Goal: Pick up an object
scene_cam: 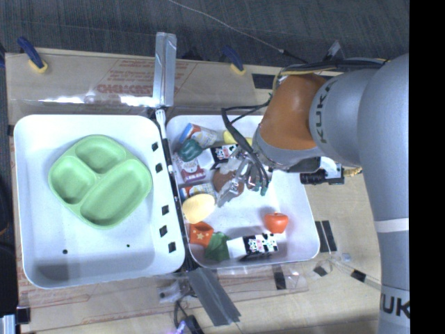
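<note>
Over the right bin (300, 207), the gripper (235, 181) hangs amid clutter; its grip state can't be told. It should probably descend squarely onto one isolated item.

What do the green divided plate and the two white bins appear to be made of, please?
The green divided plate looks like moulded plastic with a matte finish: even pale colour, soft rounded compartment edges. The left bin and right bin also look like plastic, smooth and slightly glossy, with rounded corners, though coated metal cannot be ruled out.

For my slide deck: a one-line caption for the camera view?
KUKA arm's gripper lowered among cluttered toys in the right bin; green divided plate in the left bin.
</note>
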### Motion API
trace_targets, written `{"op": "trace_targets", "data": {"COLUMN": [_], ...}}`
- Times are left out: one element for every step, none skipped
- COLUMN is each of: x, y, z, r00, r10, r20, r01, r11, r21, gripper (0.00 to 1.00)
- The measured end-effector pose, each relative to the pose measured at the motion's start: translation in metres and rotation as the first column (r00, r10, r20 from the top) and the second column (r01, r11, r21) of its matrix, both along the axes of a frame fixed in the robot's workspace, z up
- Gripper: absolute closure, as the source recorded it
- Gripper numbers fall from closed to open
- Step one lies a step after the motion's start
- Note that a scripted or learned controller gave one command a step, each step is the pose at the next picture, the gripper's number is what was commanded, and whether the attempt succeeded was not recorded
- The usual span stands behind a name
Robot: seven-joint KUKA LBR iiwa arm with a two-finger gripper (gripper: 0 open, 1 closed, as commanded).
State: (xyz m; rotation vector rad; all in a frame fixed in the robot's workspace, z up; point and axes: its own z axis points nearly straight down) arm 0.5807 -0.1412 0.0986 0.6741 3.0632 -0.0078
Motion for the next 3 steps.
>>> {"op": "trace_targets", "data": {"x": [0.004, -0.055, -0.013], "y": [0.003, 0.053, 0.049], "z": [0.011, 0.095, 0.129], "r00": [1.0, 0.982, 0.903], "r10": [0.009, -0.187, -0.429], "r20": [0.01, -0.001, -0.003], "r01": [-0.009, 0.187, 0.429], "r11": [1.0, 0.982, 0.903], "r21": [0.001, 0.006, 0.005], "gripper": [1.0, 1.0, 1.0]}}
